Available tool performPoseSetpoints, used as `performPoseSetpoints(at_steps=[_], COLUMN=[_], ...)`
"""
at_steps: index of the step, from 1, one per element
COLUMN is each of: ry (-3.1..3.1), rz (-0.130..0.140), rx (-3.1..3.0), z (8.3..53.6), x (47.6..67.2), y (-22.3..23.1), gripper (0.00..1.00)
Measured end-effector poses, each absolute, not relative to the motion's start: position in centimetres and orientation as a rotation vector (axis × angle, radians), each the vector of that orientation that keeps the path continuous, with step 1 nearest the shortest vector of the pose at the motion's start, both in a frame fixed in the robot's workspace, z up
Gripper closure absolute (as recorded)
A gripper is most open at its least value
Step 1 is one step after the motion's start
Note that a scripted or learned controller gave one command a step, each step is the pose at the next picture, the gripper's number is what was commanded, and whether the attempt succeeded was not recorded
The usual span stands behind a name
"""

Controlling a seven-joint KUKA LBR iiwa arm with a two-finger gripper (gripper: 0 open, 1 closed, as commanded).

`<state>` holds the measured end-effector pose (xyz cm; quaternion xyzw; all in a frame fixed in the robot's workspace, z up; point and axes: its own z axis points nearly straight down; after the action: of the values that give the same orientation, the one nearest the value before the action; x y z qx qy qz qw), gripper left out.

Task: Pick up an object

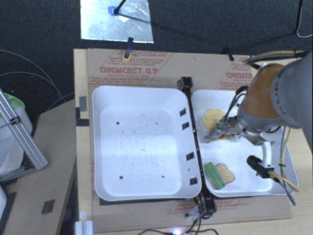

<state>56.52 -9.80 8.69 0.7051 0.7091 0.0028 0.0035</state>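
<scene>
My gripper (215, 133) is down inside the right bin (274, 187), near its left wall. Whether anything sits between its tips I cannot make out. A pale yellow object (212, 116) lies just above and beside the gripper, touching or nearly touching it. Something orange (226, 136) peeks out beneath the wrist. A green oblong piece (212, 174) and a tan sponge-like piece (225, 172) lie together at the bin's near left corner. The grey arm with its orange band (261, 94) covers the bin's right half.
The left bin (142, 146) lies beside the right one, with a black divider with clips (190, 131) between them. Both rest on a cardboard sheet (146, 65). A black cable end (259, 166) and yellow wire hang off the arm over the right bin.
</scene>
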Motion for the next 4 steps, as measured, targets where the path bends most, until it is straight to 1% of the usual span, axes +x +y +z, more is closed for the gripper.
performPoseSetpoints(at_steps=[1,2,3,4], ry=[2.225,2.217,2.215,2.227], rz=[0.006,0.006,0.002,-0.002], rx=[2.212,2.217,2.218,2.220], z=[8.7,8.7,8.6,8.6], x=[58.5,62.5,64.7,66.9], y=[-9.3,-14.4,-21.1,-20.6], gripper=[0.00,0.00,0.00,0.00])
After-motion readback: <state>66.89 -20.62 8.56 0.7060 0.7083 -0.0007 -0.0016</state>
